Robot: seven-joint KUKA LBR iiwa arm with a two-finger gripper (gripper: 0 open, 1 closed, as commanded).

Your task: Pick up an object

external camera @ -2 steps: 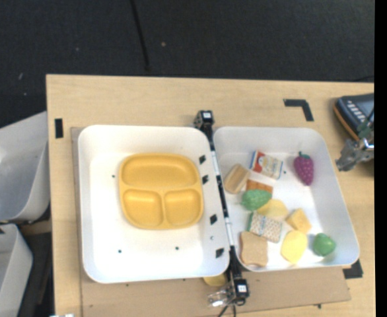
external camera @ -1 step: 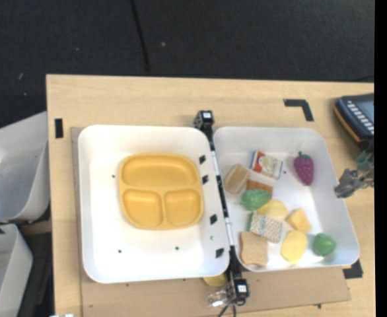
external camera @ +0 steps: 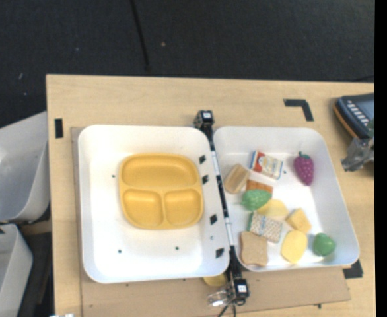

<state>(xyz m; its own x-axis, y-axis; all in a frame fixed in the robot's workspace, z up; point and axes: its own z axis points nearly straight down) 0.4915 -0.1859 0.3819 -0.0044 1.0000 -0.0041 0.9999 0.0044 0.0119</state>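
Bench-side, aim for the lone grapes (external camera: 304,168) in the right bin (external camera: 282,140); you cannot tell the gripper's (external camera: 358,154) state.

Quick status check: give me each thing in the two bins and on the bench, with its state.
Yellow divided tray: flat in the left bin, compartments bare.
Right bin: holds a pile of toy food.
Purple grapes: lying apart, near the far right corner.
Small carton: on its side.
Bread slice: flat against the bin's near left corner.
Green ball: resting by the near right rim.
Tool: at the bench's right edge, outside the bins.
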